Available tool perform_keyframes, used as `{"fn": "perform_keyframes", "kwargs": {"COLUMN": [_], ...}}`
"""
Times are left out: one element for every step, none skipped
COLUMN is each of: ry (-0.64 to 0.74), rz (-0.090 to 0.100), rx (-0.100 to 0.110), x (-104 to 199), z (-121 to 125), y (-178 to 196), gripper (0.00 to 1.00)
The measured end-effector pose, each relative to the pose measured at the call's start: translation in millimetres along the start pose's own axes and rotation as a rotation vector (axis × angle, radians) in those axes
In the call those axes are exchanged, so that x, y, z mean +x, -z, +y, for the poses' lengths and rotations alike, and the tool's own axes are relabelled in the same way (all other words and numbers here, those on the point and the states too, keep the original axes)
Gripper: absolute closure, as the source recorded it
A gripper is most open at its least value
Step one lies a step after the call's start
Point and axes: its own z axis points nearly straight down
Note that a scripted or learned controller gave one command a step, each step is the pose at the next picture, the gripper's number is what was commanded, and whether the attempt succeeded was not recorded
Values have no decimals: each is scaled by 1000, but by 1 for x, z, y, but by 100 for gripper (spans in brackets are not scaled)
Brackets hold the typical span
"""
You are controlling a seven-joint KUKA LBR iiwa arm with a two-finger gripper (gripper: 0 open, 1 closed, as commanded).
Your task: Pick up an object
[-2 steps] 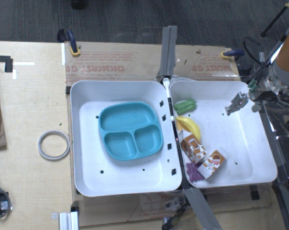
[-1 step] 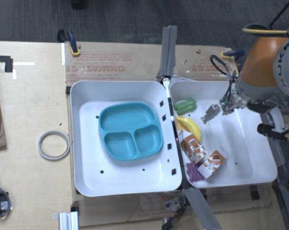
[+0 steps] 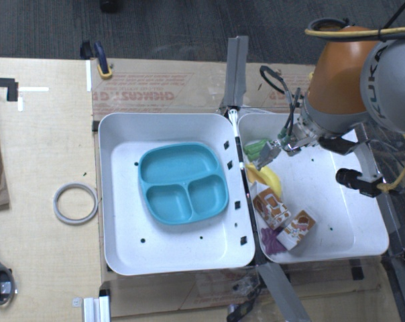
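Reaching in from the right, the grey arm with its orange band hangs over the far left part of the right-hand shallow white bin point(image 3: 336, 240), with the two-finger gripper point(image 3: 273, 151) low beside the divider wall that this bin shares with its neighbour. Whether the jaws are apart or together cannot be told from this slant, since the wrist hides much of them. Just at the gripper tip lies a small green object point(image 3: 255, 147), possibly touching it, though the view is too poor there to be sure. Close below it rests a yellow banana-shaped toy point(image 3: 266, 178), and nearer the front edge sit a brown-and-white printed snack packet point(image 3: 283, 217) and a small purple item point(image 3: 273, 244), all crowded along the left wall of that bin. The right half of this bin's floor is bare white, leaving open room toward its right rim. The left-hand shallow white bin point(image 3: 119, 233) holds a light blue plastic divided plate point(image 3: 182, 183) near its middle, with bare floor around it on every side. On the wooden bench to the left, well apart from both bins, lies a grey ring point(image 3: 76, 202).
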Motion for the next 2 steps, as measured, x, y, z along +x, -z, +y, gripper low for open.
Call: {"fn": "perform_keyframes", "kwargs": {"ry": [101, 439], "rz": [0, -1], "rx": [1, -1], "x": [27, -27], "z": [6, -4], "y": [0, 0], "gripper": [0, 0]}}
